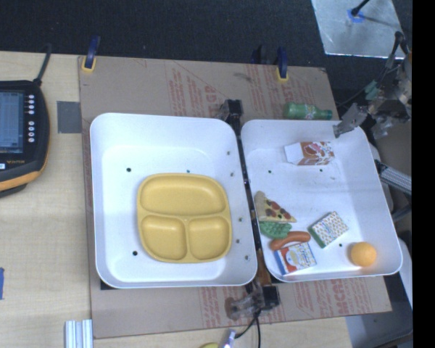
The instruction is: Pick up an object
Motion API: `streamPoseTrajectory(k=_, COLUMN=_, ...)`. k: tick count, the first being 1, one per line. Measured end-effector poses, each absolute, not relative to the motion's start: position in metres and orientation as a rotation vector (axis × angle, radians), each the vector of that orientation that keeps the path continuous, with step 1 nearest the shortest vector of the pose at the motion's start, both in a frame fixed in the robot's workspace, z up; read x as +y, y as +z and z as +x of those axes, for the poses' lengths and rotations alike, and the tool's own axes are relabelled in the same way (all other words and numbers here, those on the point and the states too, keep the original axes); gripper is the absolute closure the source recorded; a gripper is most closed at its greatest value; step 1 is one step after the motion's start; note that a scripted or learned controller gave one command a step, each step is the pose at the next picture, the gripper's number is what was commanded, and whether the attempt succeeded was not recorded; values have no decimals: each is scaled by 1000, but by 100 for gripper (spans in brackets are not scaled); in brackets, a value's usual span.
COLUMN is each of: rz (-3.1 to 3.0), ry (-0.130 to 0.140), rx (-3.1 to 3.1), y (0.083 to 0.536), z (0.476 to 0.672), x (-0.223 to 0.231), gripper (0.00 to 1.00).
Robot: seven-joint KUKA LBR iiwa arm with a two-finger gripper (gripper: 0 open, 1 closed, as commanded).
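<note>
Camera view: two white bins side by side; right bin [362, 194] holds the loose items.
Gripper [346, 127]: at the right bin's far right corner, above the rim; whether open or closed, cannot tell.
Candidate object: white carton [309, 152], lying flat near the far wall, nearest the gripper, well apart from the other items.
Appearance: small, flat, white with a red and brown printed panel.
Approach: likely descend straight over the carton, jaws spanning its short side, clear of the bin wall.
Other items: orange ball [362, 254] at the near right corner; pizza slice [272, 209] beside the left wall.
Left bin: yellow divided tray [183, 217].
</note>
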State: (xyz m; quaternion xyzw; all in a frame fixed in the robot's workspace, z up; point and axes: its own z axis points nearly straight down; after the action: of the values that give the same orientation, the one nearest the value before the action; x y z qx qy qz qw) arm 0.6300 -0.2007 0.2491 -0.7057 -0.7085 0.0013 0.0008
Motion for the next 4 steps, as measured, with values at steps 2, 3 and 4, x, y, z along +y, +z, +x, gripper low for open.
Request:
streamPoseTrajectory(k=2, rz=-2212, ry=5, rx=-2226, y=131, z=656, x=-160, gripper=0)
streamPoseTrajectory(k=3, rz=-2224, ry=-3, rx=-2235, y=110, z=660, x=-165, gripper=0)
streamPoseTrajectory(k=4, rz=-2219, ry=-13, rx=-2237, y=124, z=662, x=-163, gripper=100)
